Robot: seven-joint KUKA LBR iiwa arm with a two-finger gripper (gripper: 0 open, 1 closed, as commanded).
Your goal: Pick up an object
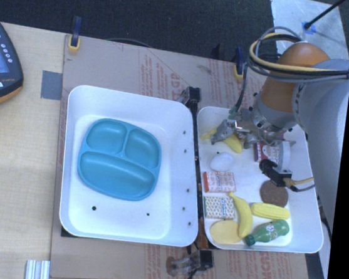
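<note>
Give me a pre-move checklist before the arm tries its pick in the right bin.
1. Gripper is over the right bin: ok.
2. Target under it: a yellow item lies just below: ok.
3. Something held already: cannot tell.
4. Clearance around target: white egg sits close beside it: not ok.
5. Left bin free for a drop: blue divided plate takes the middle, bare floor around it: ok.
</note>
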